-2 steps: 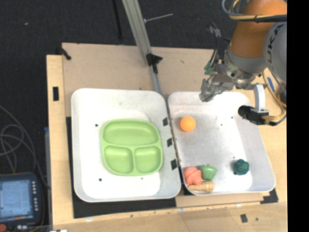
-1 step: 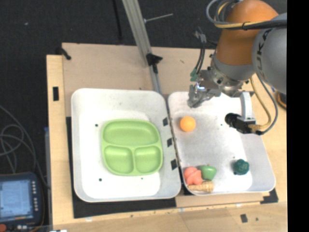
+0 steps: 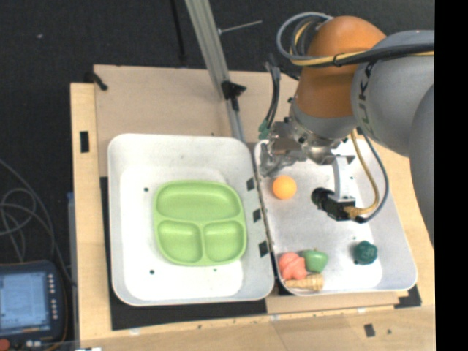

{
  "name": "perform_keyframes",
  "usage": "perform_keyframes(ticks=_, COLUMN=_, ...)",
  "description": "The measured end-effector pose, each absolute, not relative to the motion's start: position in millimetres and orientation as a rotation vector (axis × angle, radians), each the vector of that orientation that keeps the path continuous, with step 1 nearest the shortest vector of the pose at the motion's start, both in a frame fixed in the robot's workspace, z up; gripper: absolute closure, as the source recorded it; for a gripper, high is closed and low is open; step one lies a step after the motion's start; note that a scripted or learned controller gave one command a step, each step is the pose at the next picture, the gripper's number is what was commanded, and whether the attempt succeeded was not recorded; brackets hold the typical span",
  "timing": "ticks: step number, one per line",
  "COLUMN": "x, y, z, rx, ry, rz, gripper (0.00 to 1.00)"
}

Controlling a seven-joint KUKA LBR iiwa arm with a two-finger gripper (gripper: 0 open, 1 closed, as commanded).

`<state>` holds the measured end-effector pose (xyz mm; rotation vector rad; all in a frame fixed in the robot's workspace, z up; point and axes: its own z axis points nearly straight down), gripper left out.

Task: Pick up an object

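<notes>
The right bin (image 3: 387, 232) holds several small objects. An orange ball (image 3: 284, 188) lies near its upper left. At the front edge a pink lumpy piece (image 3: 292, 266), a small green piece (image 3: 316, 259) and a tan piece (image 3: 311, 284) sit close together. A dark green object (image 3: 364, 252) lies at the right. My gripper (image 3: 272, 158) hangs under the orange wrist at the bin's upper left corner, just above and left of the ball. Nothing shows in its grasp.
In the left bin (image 3: 128, 196) lies a green three-compartment plate (image 3: 199, 221). A black cable fitting (image 3: 333, 203) of the arm hangs over the right bin's middle. A metal pole (image 3: 212, 50) slants up behind the bins. The divider between the bins runs right beside the gripper.
</notes>
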<state>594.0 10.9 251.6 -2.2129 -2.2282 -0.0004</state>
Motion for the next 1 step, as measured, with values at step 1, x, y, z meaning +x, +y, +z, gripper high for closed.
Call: perform_keyframes(ticks=1, x=585.8, y=56.1, z=248.1, rx=-2.212, ry=-2.229, rz=-0.002, gripper=1.0)
